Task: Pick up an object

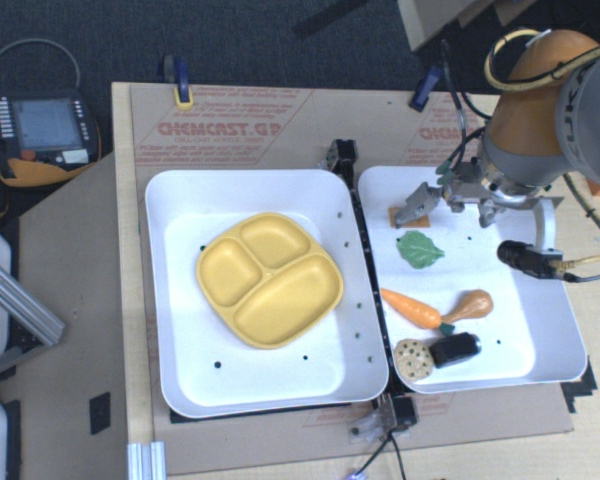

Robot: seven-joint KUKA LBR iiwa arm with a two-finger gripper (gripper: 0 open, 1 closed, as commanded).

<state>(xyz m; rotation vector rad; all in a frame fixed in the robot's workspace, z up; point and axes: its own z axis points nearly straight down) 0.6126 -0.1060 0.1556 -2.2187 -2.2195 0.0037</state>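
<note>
Cardboard-topped bench (130, 268) under 2 white bins (170, 298), dark floor (180, 18) beyond.

A yellow divided plate (270, 279) lies in the left bin (170, 268).

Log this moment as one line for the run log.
gripper: over right bin, far end, holding nothing | nearest: green leaf | carrot, drumstick untouched | yellow plate in left bin

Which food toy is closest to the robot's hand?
The green leaf. It lies just below the gripper, while the carrot, drumstick and cookie lie farther down the bin.
</note>
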